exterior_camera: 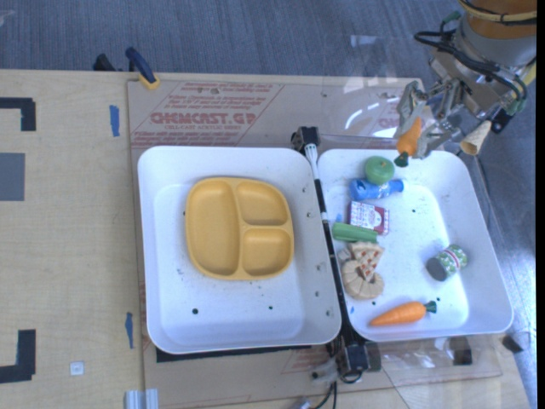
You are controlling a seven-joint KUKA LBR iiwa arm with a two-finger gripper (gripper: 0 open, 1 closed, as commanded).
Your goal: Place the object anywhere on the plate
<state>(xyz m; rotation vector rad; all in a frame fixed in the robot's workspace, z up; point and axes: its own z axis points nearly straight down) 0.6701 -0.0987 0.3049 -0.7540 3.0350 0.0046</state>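
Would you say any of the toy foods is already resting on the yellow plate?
No, the yellow plate sits bare in the left bin, with the toys in the right bin.

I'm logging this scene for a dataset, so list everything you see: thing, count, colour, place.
Bins: two, white, side by side on the bench.
Plate: one, yellow, three compartments, in the left bin.
Apple: one, green, top of the right bin.
Packet: one, red and white, right bin.
Pizza slice: one, tan with red spots, right bin.
Carrot: one, orange, near edge of the right bin.
Small object: one, grey and green, right side of the right bin.
Orange object: one, between the fingers, above the right bin's far edge.
Gripper: one, metal, upper right.
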